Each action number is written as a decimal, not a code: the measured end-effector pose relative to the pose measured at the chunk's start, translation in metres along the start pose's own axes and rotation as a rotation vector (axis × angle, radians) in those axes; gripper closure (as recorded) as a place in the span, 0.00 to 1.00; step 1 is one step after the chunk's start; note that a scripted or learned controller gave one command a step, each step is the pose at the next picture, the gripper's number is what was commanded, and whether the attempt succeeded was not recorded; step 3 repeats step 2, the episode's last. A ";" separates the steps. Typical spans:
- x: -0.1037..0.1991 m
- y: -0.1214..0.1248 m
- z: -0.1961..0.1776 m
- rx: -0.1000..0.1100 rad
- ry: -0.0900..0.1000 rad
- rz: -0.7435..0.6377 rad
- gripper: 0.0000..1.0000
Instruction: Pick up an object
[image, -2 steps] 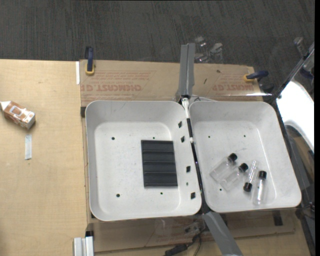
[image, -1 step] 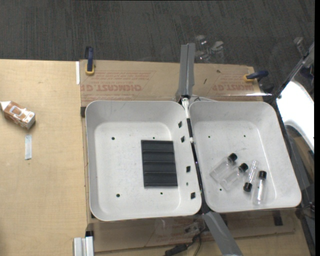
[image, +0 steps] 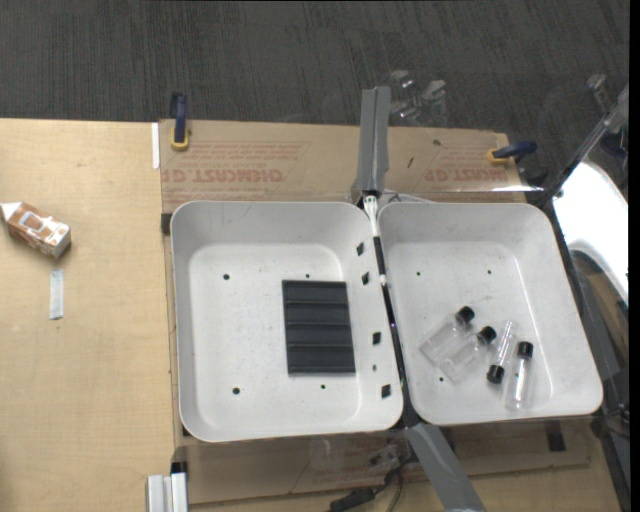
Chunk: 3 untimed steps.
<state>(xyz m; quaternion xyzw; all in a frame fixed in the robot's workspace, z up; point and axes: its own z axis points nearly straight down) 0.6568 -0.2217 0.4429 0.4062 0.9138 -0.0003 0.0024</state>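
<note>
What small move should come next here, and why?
Probably bring the arm from the right edge in over the right bin, above the vials. They lie clustered near its front, closest to the arm, untouched.

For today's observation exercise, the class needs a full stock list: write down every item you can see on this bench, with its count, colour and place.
shallow white plastic bins: two, white, side by side at the bench's middle.
flat black ribbed rectangular pad: one, black, lying at the middle of the left bin.
clear plastic vials with black caps: about four, clear with black caps, clustered in the right bin's lower part; the exact count is hard to tell.
brown cardboard sheet: one, brown with red print, under and behind the bins.
clamps: two, blue and yellow, on the cardboard's far edge.
small orange-and-white carton: one, on the wooden surface at the left.
robot arm: white and grey part at the right edge.
</note>
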 end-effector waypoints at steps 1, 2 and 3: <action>0.000 0.000 0.001 0.001 0.002 0.001 1.00; 0.002 -0.002 0.001 0.001 0.003 0.003 1.00; 0.002 -0.002 0.001 0.001 0.003 0.003 1.00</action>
